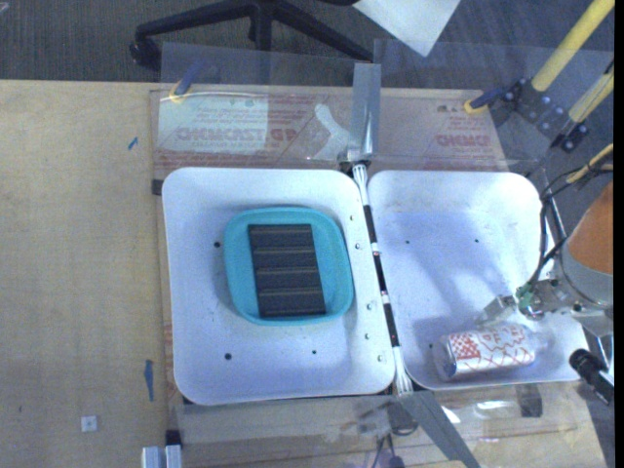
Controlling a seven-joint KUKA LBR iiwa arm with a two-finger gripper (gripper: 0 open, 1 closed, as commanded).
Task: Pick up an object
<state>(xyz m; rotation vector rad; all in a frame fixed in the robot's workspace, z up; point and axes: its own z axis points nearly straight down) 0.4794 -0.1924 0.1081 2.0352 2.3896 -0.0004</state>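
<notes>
Red-and-white patterned can [489,349] lying sideways in right bin [439,261], gripper [517,305] just above, finger state unclear

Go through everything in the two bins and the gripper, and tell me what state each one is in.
Teal tray: flat in the left bin, right way up.
Dark ridged block: lying flat inside the tray.
Red-and-white can: on its side in the right bin, near the front edge.
Gripper: low, just above the can; grip unclear.
</notes>
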